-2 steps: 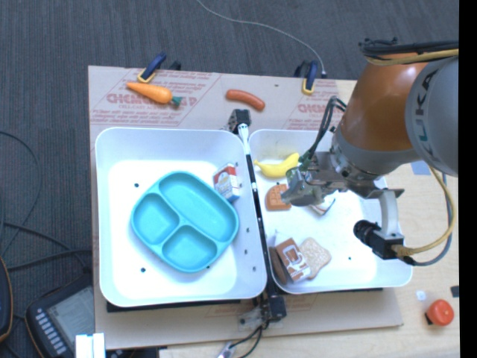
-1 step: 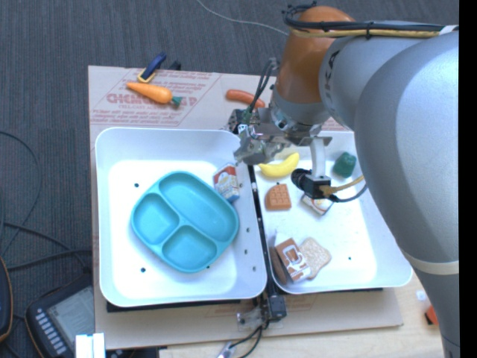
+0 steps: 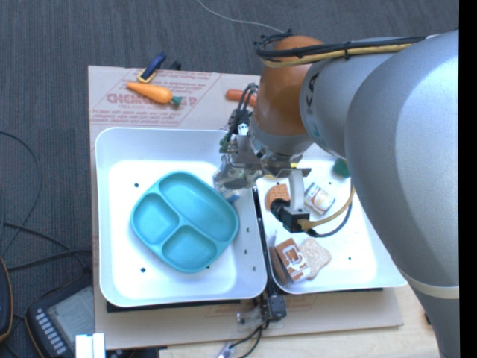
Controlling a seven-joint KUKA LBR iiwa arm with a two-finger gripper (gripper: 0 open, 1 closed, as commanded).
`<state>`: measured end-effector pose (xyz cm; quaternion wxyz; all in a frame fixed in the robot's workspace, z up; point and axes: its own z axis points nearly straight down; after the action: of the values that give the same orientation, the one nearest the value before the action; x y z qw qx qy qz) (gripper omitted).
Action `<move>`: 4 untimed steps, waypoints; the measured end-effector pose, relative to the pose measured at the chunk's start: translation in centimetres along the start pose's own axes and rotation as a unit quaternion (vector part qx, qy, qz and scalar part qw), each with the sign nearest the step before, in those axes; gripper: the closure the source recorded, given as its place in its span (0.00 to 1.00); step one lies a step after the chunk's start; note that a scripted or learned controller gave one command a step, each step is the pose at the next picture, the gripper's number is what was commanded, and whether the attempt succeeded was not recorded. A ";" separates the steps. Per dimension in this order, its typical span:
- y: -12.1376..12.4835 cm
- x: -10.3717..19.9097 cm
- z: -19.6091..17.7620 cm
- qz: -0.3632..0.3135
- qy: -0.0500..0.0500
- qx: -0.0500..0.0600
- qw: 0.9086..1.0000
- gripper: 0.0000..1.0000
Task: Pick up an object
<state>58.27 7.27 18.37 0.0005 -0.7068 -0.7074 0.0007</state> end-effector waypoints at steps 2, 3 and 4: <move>0.0 0.0 -1.9 -0.001 -0.001 0.001 1.000 1.00; -7.5 3.8 -3.3 0.000 0.000 0.001 1.000 1.00; -7.5 3.7 -4.3 0.000 0.000 0.002 1.000 1.00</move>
<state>50.72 11.00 22.64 0.0015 -0.7066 -0.7076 0.0023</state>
